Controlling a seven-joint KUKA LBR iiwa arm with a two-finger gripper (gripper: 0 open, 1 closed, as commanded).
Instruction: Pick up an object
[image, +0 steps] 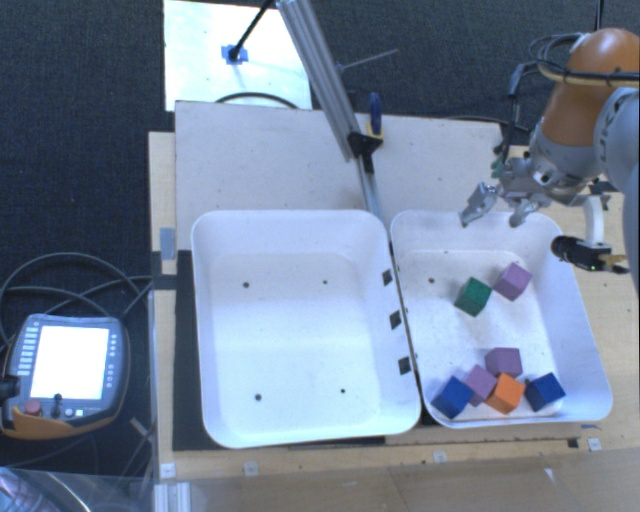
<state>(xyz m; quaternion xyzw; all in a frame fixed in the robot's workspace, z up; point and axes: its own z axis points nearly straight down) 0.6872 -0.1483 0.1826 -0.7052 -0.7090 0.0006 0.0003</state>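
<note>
Camera view: the gripper (497, 207) hangs over the far rim of the right bin (575, 300), its two fingers spread apart with nothing between them.

Seven small cubes lie in that bin. A green cube (473, 296) and a purple cube (513, 281) sit touching near the bin's middle, with bare floor on every side of the pair and well apart from the walls. Crowded along the near edge are a blue cube (452, 396) by the near-left corner, a light purple cube (480, 383), an orange cube (506, 393), another purple cube (503, 361) just behind them, and a dark blue cube (545, 391) close to the near-right corner. The left bin (215, 300) stands beside it, their rims meeting along the centre.
</note>
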